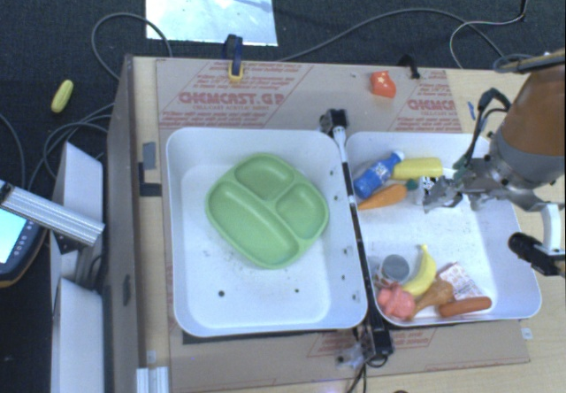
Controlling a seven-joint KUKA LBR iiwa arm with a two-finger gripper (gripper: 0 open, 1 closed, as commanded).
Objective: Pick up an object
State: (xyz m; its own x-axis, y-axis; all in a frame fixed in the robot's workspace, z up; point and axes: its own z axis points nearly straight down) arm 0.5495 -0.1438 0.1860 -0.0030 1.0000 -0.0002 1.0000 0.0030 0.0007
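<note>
Camera view showed the two-finger gripper [439, 196] low in the right white bin [504, 232], whether spread or pinched I could not tell. Just beside it lay a yellow plastic block [417, 168], an orange plastic carrot [382, 198] and a blue bottle [375, 174]; centring squarely over one alone would likely serve best.

The arm [538, 130] runs off the right edge; the pincer [439, 195] is too blurred to read its fingers; the pink toy [397, 303] half hides the can [395, 268]; a screen [16, 242] is cut by the left edge.
</note>
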